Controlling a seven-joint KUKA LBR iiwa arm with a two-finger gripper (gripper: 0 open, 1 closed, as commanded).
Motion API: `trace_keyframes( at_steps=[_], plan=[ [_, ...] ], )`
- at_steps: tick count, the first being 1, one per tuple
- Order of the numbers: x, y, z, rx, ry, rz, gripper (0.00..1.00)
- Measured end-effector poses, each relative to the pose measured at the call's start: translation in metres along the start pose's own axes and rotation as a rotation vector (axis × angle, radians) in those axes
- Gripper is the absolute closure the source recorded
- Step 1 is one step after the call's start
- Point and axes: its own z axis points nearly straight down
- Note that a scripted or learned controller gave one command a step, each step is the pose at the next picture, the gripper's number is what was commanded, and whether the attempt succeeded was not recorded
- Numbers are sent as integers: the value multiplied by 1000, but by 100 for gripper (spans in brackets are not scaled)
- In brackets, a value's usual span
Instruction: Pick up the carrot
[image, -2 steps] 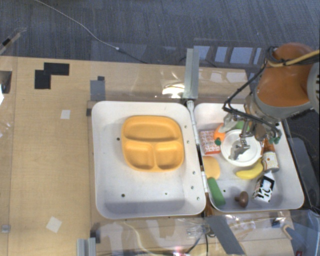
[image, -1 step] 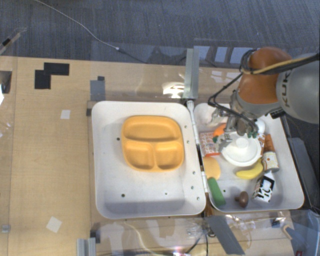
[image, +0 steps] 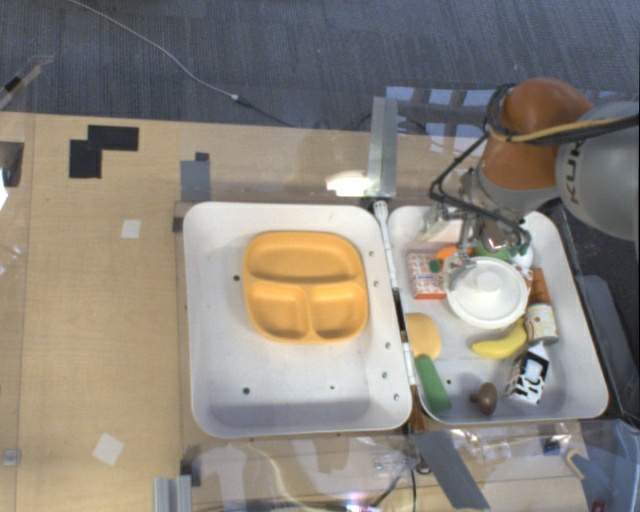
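Camera view: I am seeing the pincer (image: 488, 243) hovering, and cannot tell its state. The small carrot (image: 439, 264) is lying just beside it, view-left. I am judging it light, stiff and slippery, and planning a mid-body grasp.

The desk (image: 90, 330) is made of light wood. It has a few black square marks (image: 102, 148) near its far left corner and small pale pieces of tape (image: 131, 229) stuck on it. Behind the desk is a dark blue-grey carpet floor (image: 300, 50). A thin cable (image: 170, 55) runs across that floor. A bright spot of light (image: 347, 185) shines on the desk's far edge, by a metal post (image: 384, 150).
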Motion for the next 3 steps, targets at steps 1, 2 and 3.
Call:
trace_keyframes(
  at_steps=[1, 2, 3],
  plan=[
    [1, 6, 1, 3, 9, 169, 0],
    [1, 7, 2, 2, 12, 225, 0],
    [0, 9, 2, 7, 10, 181, 0]
  ],
)
